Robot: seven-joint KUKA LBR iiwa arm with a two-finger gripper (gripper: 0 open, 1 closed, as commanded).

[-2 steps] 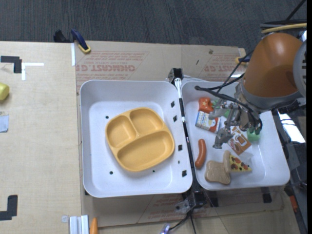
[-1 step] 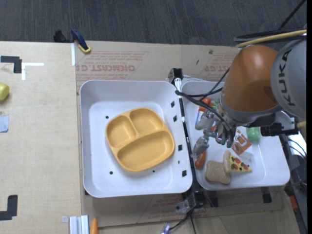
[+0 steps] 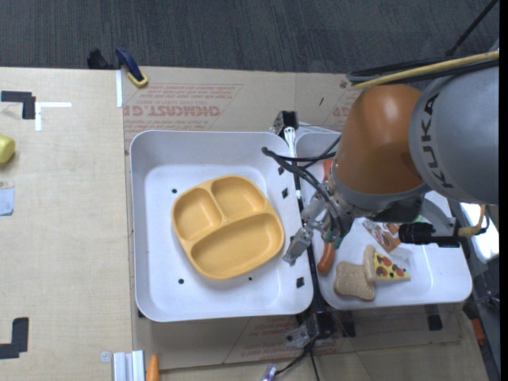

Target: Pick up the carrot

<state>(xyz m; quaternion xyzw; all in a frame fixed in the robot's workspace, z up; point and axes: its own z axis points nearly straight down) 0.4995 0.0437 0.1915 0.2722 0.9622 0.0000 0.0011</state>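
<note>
Gripper [image 3: 305, 240] low at centre frame, over the wall between the two bins; finger state impossible to tell, nothing seen held. Carrot [image 3: 325, 258] just right of it, lower-left of right bin [image 3: 444, 286], beside bread slice [image 3: 355, 281] and pizza slice [image 3: 386, 266]. Approach step; next calls for shifting right and descending.
</note>
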